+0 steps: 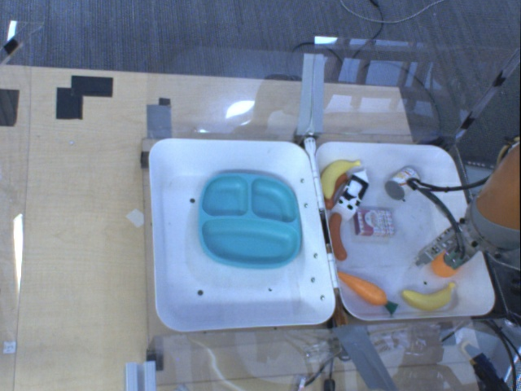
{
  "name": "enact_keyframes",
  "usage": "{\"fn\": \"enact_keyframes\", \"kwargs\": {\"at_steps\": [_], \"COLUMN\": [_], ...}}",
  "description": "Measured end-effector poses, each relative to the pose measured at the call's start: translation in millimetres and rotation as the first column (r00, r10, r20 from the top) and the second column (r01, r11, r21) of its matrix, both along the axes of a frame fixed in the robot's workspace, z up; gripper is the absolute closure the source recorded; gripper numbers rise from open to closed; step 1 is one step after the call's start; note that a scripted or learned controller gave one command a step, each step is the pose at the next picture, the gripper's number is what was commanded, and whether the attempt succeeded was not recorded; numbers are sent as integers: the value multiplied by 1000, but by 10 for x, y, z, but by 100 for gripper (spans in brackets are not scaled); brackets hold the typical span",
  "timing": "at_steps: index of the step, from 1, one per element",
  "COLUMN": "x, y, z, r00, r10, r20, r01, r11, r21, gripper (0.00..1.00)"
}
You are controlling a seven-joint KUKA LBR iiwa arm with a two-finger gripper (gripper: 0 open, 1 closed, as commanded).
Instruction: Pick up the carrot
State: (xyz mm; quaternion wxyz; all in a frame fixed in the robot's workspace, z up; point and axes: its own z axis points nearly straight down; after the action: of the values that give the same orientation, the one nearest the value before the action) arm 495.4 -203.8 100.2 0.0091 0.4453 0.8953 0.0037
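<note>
Carrot (363,288) lies at the right bin's (464,169) front-left corner, tip toward the wall, hot dog (336,236) just behind it. Gripper (444,255) sits well to the right above an orange object (444,267); finger state unreadable. Should approach from above, closing across the carrot's width, clear of the wall.

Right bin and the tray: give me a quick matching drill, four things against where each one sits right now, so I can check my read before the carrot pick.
Things:
1. carrot
2. blue tray
3. gripper
4. sausage

Places:
A. middle of the left bin
B. front edge of the right bin, left of the front banana
C. along the right bin's left wall
D. right side of the right bin, just above the front banana

Pairs: 1-B, 2-A, 3-D, 4-C
</note>
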Motion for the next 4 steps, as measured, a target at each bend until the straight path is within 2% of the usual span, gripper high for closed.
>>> {"fn": "enact_keyframes", "kwargs": {"at_steps": [1, 2, 3, 4], "x": [29, -41, -33, -6], "y": [1, -11, -27, -12], "z": [104, -112, -112, -12], "r00": [1000, 894, 893, 897], "r10": [2, -448, -449, -442], "r20": [6, -10, -4, -3], "r01": [-2, 448, 449, 442], "r11": [1000, 894, 893, 897], "r21": [-1, 6, 4, 7], "gripper": [100, 100, 0, 100]}}
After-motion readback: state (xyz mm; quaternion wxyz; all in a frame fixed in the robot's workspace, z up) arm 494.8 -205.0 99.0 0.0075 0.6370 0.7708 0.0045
